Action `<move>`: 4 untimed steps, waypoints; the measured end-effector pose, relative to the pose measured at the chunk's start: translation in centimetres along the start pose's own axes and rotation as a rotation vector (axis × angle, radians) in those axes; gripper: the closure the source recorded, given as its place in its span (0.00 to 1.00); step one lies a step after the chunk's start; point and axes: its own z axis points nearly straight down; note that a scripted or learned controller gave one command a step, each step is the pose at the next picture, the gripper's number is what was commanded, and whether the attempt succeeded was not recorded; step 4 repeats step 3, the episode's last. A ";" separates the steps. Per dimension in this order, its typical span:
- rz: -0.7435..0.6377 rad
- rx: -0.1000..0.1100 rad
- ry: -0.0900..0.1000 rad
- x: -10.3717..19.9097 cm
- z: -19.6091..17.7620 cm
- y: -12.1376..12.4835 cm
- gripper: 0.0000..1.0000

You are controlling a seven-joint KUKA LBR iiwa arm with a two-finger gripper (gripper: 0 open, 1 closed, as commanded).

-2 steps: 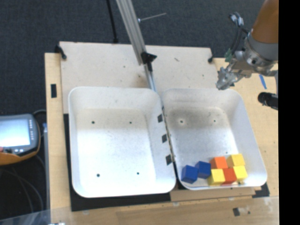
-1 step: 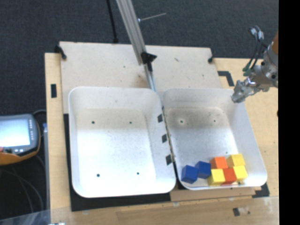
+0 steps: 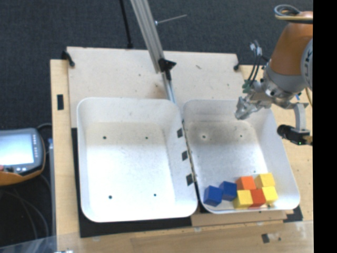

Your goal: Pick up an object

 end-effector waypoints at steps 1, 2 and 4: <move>-0.001 -0.007 -0.001 1.3 0.5 1.0 1.00; 0.000 0.000 0.000 3.4 10.9 4.2 1.00; 0.011 -0.003 -0.003 -3.3 10.3 -2.1 1.00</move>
